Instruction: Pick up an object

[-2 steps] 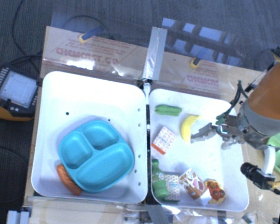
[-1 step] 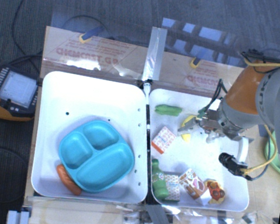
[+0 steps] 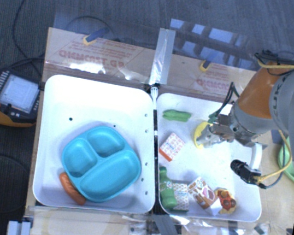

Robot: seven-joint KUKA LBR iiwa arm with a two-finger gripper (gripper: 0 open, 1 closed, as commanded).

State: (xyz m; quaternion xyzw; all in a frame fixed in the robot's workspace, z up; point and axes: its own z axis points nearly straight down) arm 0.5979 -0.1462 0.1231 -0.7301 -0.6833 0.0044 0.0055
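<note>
The grey arm with its orange band (image 3: pixel 258 96) reaches into the right bin (image 3: pixel 247 182) from the right. Its gripper (image 3: pixel 212 134) is low over the bin's upper middle, right against a yellow banana-like item (image 3: pixel 200 132) that sticks out on its left side. Whether the yellow item is held cannot be made out. A green pod (image 3: pixel 177 114) lies just left of it near the back wall. A red and white box (image 3: pixel 172 146) lies below and left of the gripper.
The right bin's front edge holds a green patterned item (image 3: pixel 171 193), a small carton (image 3: pixel 202 194) and a red and yellow toy (image 3: pixel 226 200). In the left bin (image 3: pixel 61 100) a blue divided plate (image 3: pixel 101 162) partly covers an orange item (image 3: pixel 71 187). A handheld pendant (image 3: pixel 9 98) lies left of the bench.
</note>
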